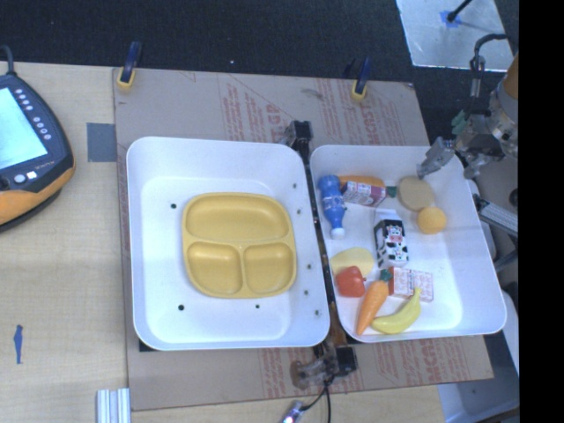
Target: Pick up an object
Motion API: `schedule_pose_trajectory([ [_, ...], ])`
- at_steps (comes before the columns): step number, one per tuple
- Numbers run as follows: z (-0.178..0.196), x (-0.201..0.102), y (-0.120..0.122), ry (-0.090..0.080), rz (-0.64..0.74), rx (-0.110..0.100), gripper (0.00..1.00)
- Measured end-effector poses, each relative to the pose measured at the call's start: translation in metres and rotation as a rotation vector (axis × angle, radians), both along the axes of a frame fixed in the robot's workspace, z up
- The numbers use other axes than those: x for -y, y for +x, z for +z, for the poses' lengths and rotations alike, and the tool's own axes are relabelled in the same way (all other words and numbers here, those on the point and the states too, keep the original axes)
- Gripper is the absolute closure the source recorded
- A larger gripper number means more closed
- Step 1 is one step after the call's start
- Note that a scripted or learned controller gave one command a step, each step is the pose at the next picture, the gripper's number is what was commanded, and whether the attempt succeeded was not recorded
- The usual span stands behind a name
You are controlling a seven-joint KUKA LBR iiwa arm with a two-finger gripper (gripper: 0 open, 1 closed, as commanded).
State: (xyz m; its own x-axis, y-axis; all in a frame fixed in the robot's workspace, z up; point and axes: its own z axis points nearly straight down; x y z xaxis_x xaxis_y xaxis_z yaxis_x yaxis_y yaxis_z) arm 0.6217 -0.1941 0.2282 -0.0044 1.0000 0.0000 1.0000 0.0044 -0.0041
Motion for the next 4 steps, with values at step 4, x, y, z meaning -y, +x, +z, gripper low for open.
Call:
schedule_pose_trajectory([
  [4, -0.136, -0.092, -0.003, -0.007, -0.002, -0.001, 0.0],
])
